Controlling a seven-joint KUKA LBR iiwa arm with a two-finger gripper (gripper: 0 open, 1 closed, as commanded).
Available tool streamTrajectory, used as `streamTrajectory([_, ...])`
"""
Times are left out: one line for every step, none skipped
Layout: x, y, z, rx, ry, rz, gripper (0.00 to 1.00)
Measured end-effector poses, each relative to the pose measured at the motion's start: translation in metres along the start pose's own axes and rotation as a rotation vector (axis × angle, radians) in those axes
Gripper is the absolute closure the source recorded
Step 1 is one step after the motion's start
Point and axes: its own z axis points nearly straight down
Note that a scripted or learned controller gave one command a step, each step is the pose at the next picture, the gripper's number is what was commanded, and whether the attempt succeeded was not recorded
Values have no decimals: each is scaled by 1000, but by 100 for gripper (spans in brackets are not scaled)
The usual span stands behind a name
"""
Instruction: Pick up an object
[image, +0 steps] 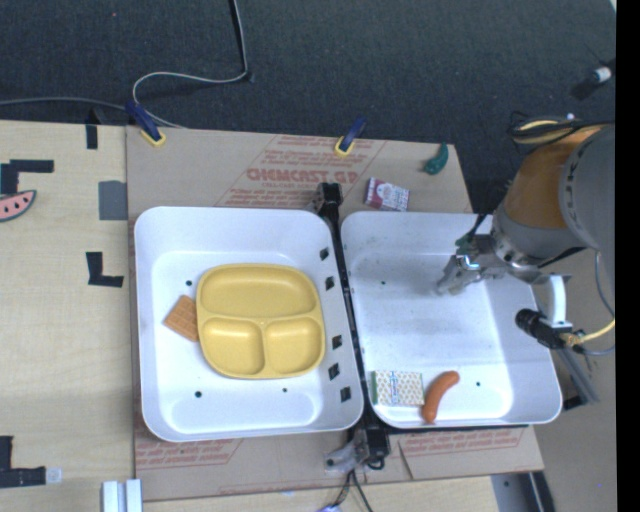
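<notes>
orange sausage (439, 395) lying in right bin (420, 310)

Tray (262, 320) in left bin (160, 240); sausage (438, 395), packet (398, 387) in right bin (520, 395).

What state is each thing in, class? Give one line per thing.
Yellow plate: upright in the left bin, resting on a cracker.
Sausage: lying flat in the right bin.
Packet: flat beside the sausage.
Gripper: over the right bin, holding nothing.

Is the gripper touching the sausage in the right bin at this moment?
Apart. The camera view shows the gripper over the upper part of the right bin, while the sausage lies near its lower edge beside a small packet, bare white floor between them.
</notes>
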Motion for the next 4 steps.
streamTrajectory([1,0,-9,1,1,-1,100])
streamTrajectory([2,0,-18,1,3,-3,100])
streamTrajectory([2,0,-18,1,3,-2,0])
streamTrajectory([0,-86,29,6,1,4,0])
